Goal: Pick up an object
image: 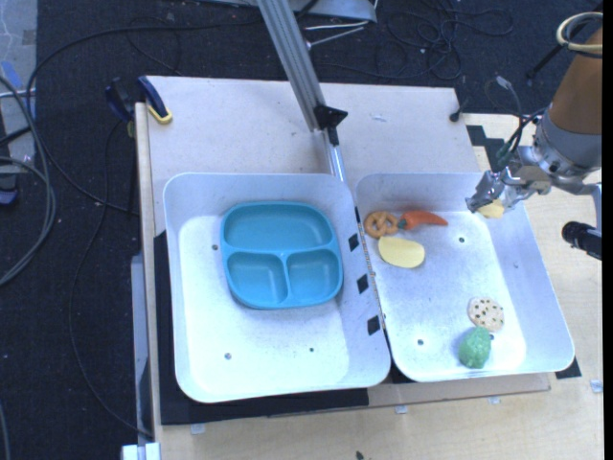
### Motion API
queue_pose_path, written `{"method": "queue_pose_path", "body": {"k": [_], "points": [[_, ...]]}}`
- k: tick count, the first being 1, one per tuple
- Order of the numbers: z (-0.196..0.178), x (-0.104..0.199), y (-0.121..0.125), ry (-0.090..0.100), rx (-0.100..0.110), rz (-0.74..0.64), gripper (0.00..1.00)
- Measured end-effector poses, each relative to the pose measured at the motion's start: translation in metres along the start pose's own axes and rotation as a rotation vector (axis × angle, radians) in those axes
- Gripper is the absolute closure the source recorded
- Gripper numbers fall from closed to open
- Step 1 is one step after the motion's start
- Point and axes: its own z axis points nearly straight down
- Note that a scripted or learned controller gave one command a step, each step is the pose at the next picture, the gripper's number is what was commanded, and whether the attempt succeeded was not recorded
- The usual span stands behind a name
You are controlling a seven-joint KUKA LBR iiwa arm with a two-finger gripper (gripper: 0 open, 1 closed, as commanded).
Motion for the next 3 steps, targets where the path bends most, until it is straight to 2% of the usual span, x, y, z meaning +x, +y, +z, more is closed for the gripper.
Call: {"method": "queue_pose_path", "body": {"k": [2, 3], "points": [[-0.026, 0.107, -0.035, 0.004, 0.007, -0.005, 1.00], [-0.023, 0.151, -0.044, 0.004, 0.009, -0.004, 1.00]]}}
